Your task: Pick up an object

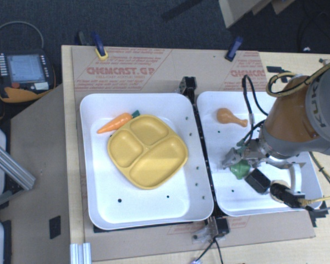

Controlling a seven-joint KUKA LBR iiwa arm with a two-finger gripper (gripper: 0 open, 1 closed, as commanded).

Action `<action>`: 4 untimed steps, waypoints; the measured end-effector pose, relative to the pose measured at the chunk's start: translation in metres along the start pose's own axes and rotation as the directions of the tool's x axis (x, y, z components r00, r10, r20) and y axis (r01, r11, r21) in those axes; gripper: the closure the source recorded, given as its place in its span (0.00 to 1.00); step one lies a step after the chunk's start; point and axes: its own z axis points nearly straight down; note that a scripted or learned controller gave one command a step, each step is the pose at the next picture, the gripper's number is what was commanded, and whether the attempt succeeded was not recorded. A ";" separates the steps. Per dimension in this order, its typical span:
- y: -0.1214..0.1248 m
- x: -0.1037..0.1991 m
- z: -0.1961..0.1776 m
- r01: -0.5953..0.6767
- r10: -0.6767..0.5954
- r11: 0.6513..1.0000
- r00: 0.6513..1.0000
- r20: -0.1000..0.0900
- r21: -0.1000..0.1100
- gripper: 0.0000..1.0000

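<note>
My gripper [237,161] is low in the right bin [225,202], near its left-centre. It sits right over a small green object [241,171], which pokes out just below it and is partly hidden by it. A tan drumstick-shaped toy [230,116] lies apart at the back of the same bin. In the left bin [99,202] rests a yellow divided plate [147,150], and an orange carrot [114,122] with a green top lies at the plate's upper left edge.
The grey arm with its orange band [289,120] covers the right half of the right bin, with cables looping above it. A black ridge [201,142] divides the two bins. Black fittings [259,181] hang beside the gripper.
</note>
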 end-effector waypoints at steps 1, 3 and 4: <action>0.001 0.000 -0.013 -0.001 0.001 1.000 1.000 0.002 -0.007 1.00; -0.004 -0.004 -0.123 0.001 -0.001 1.000 1.000 0.004 -0.013 1.00; -0.003 -0.004 -0.154 0.001 -0.001 1.000 1.000 0.004 -0.012 1.00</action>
